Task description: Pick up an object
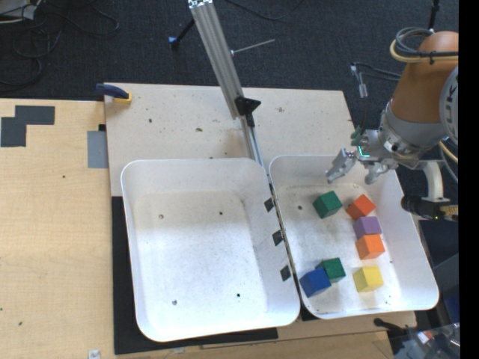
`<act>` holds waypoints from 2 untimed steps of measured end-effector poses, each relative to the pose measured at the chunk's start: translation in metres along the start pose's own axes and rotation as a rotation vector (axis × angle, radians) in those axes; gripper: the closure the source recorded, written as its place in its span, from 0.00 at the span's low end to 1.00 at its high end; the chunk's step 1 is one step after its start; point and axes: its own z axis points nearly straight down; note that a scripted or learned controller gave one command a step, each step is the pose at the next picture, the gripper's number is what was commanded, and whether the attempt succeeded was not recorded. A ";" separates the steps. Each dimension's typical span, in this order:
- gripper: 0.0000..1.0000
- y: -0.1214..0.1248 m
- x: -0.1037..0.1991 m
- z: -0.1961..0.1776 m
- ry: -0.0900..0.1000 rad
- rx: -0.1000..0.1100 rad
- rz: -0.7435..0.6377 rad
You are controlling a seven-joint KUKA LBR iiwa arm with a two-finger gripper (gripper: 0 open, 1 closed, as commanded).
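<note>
The right bin (404,290) holds several small blocks. A green block (327,204) lies near its middle, with an orange block (363,205), a purple block (367,226) and a second orange block (370,246) in a column to its right. A yellow block (367,278) sits lower, and a smaller green block (332,268) touches a blue block (315,281) by the divider. My gripper (358,170) hangs over the bin's far part, above and just behind the green and orange blocks. Its fingers are spread open with nothing between them.
The left bin (150,200) lies beside the right one, with black clips (276,237) along the shared wall. A slanted aluminium post (222,58) rises behind the bins. A blue and yellow clamp (114,92) sits at the board's far left corner.
</note>
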 end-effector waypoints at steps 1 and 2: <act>0.00 0.001 0.000 -0.003 -0.001 -0.005 -0.001; 0.00 0.009 0.002 0.045 -0.001 0.000 -0.004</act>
